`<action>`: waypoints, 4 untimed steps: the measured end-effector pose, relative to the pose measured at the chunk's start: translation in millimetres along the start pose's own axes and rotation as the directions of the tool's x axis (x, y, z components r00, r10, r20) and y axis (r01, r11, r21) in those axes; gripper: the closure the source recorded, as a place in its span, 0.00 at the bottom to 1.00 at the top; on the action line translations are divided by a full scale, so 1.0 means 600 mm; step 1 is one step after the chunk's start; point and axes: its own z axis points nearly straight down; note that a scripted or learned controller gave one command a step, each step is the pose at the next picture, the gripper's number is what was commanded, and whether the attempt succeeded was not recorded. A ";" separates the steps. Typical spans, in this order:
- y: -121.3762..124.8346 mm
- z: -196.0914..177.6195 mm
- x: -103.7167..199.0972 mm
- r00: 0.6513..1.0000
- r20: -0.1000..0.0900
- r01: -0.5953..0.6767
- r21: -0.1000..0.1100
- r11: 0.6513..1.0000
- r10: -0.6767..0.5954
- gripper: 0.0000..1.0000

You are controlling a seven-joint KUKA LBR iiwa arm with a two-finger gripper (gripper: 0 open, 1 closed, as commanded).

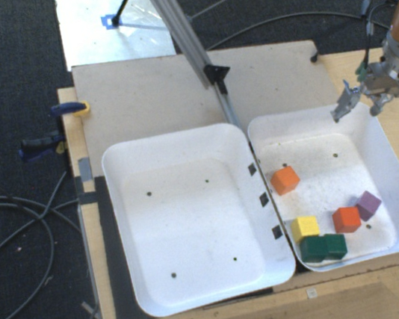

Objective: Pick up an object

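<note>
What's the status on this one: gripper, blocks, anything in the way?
Gripper open, holding nothing, above right bin's far rim. Five blocks in that bin; orange block sits apart, nearest. Path clear.

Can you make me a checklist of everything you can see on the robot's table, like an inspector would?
Surface: tan bench with two white bins; left bin, right bin.
Job's things: in the right bin, an orange block alone near the middle; yellow block, green block, red block and purple block clustered at the near edge.
Clutter: blue clamp at the bench's left edge.
Grippers: gripper open, above the right bin's far right corner, holding nothing.
Cables: black cables on the floor.
Surroundings: dark carpet, grey pole.
</note>
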 end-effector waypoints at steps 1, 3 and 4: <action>0.073 -0.062 0.090 1.000 -0.002 0.006 -0.008 1.000 -0.006 0.00; -0.034 0.095 0.177 1.000 -0.004 -0.003 0.010 1.000 0.003 0.00; -0.074 0.193 0.187 1.000 0.000 -0.001 -0.015 1.000 0.001 0.00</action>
